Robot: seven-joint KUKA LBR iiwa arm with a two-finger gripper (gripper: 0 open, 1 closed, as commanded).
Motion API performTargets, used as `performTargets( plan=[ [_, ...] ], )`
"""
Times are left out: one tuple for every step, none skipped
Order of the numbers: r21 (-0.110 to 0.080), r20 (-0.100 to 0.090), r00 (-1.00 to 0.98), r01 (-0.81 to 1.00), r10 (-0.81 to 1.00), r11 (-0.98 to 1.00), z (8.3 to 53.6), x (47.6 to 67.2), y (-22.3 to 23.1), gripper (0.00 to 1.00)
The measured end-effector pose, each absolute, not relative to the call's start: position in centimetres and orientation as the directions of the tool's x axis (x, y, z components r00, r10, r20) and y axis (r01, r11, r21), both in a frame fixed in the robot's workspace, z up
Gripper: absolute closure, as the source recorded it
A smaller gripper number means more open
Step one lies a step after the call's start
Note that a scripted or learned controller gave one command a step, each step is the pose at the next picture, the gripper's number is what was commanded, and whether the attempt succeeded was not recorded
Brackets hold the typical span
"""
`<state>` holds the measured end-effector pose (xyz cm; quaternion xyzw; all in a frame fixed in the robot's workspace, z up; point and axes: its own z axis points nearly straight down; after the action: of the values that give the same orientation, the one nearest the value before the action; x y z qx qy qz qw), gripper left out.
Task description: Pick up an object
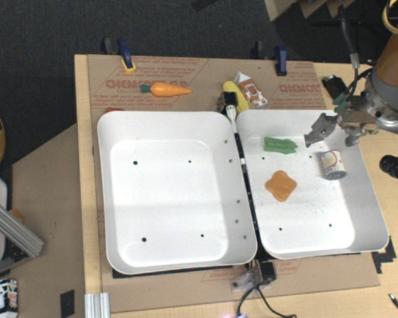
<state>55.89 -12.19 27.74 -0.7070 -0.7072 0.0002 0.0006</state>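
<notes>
While the gripper hangs over the right bin's far right corner, nothing sits between its fingers; they look spread, tho the angle is poor. Step in hand: approach, pre-grasp. Nearest target is the small can, just beside and below the gripper. Next: drop over it, straddle, close.

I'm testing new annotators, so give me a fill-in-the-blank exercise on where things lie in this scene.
1. The green object lies in the ___ bin.
2. The carrot lies on the ___ behind the bins.
3. The orange object lies in the same bin as the ___.

Missing words: right; board; can
</notes>
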Motion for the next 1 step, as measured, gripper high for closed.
performTargets(
  plan=[
    [0.002,0.000,-0.001,1.000,1.000,0.001,28.83,55.96,-12.19,1.00]
  ],
)
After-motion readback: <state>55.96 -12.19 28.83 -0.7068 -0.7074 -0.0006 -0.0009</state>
